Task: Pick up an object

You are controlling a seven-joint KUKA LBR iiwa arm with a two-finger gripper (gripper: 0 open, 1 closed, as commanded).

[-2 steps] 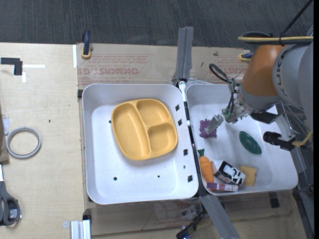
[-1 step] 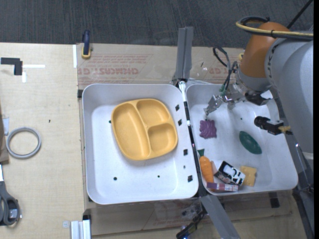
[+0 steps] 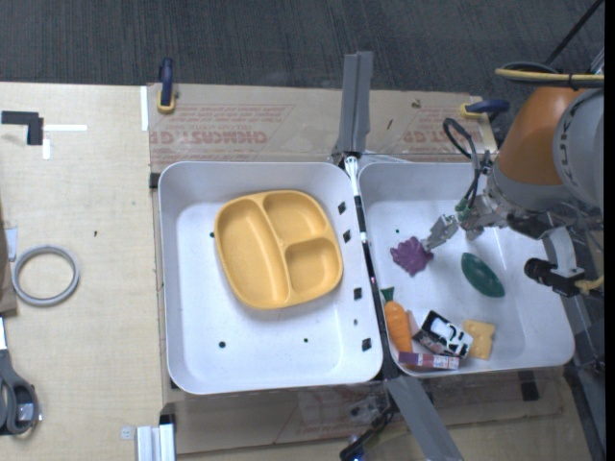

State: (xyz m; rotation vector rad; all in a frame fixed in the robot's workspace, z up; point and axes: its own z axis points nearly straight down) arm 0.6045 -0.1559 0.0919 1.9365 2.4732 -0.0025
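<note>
My gripper (image 3: 441, 231) hangs low in the right bin (image 3: 423, 188), its grey fingers pointing left and down. Just to its lower left lies a purple crumpled object (image 3: 411, 255), close to the fingertips but not between them. A dark green leaf-shaped object (image 3: 481, 275) lies to the gripper's lower right. Along the bin's front lie an orange carrot-like piece (image 3: 397, 324), a black-and-white object (image 3: 445, 333), a yellow block (image 3: 479, 338) and a small pink-and-red tube (image 3: 429, 360).
The left bin (image 3: 192, 344) holds a yellow three-compartment plate (image 3: 278, 248). A grey divider post (image 3: 356, 104) stands between the bins at the back. A grey tape ring (image 3: 42, 275) and scissors (image 3: 17, 401) lie on the bench at far left.
</note>
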